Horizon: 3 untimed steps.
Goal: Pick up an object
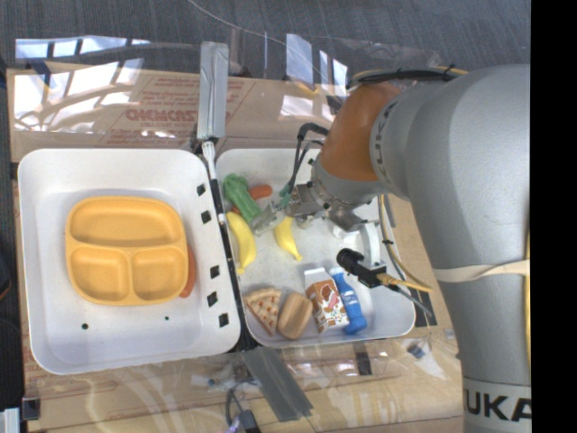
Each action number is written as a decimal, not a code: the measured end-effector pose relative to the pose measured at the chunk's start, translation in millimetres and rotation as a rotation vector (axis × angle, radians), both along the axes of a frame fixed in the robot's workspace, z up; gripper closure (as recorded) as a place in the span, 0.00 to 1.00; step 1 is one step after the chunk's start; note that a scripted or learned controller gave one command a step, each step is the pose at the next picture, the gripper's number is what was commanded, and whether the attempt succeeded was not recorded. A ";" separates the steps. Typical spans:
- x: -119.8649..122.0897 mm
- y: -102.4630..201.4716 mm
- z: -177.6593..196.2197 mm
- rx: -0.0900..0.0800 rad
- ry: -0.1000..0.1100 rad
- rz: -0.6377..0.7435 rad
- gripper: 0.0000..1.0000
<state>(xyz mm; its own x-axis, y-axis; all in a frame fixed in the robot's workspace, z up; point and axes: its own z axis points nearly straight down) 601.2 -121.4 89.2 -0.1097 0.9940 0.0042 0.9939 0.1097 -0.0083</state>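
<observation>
My claw (273, 213), its grip state impossible to tell, hovers low at the small banana's (288, 238) eleven o'clock, apparently lining up a pick.

- You've got two white bins: left bin (36, 242), right bin (397, 318).
- One yellow divided tray (126, 249), with three compartments.
- Two bananas: a larger banana (242, 238) and a smaller banana (288, 238).
- One green vegetable (240, 197).
- One small orange-red piece (261, 190), kind unclear.
- One pizza slice (263, 308).
- One bread roll (294, 315).
- One red-brown packet (325, 305).
- One blue-and-white container (350, 305).
- One arm (451, 170).
</observation>
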 end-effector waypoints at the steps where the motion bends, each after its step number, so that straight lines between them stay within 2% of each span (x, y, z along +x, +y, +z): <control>1: 7.8 -38.5 28.0 -0.001 -0.003 0.055 0.00; 2: 3.1 -5.7 0.1 0.002 -0.001 0.196 0.00; 3: 3.6 -5.8 7.9 0.004 0.005 0.204 1.00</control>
<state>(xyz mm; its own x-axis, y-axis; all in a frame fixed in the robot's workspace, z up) 604.8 -127.2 97.1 -0.3089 0.9510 0.0090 0.9510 0.3090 -0.0120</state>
